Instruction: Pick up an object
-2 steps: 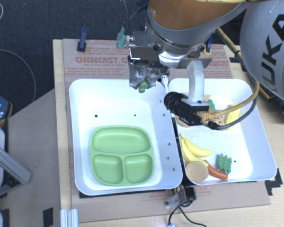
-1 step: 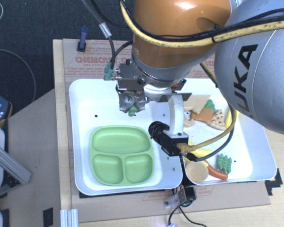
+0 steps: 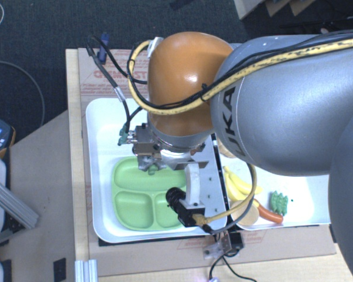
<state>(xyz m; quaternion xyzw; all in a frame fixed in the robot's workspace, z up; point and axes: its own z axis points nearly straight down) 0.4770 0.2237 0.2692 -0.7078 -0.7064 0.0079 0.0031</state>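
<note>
The arm reaches in from the right, and its orange band and wrist hang over the left bin (image 3: 100, 157). The gripper (image 3: 165, 169) sits below the wrist, right above a green divided tray (image 3: 135, 201) lying in that bin. The wrist body hides the fingers. In the right bin (image 3: 309, 207) lie a yellow banana-like piece (image 3: 238, 184), an orange carrot-like piece (image 3: 269, 215) and a small green bumpy piece (image 3: 279, 202).
Black and yellow cables (image 3: 115, 69) loop off the wrist over the back of the left bin. A black camera or connector block (image 3: 179, 204) hangs on a bracket over the tray. The cardboard bench edge (image 3: 73, 157) runs along the left.
</note>
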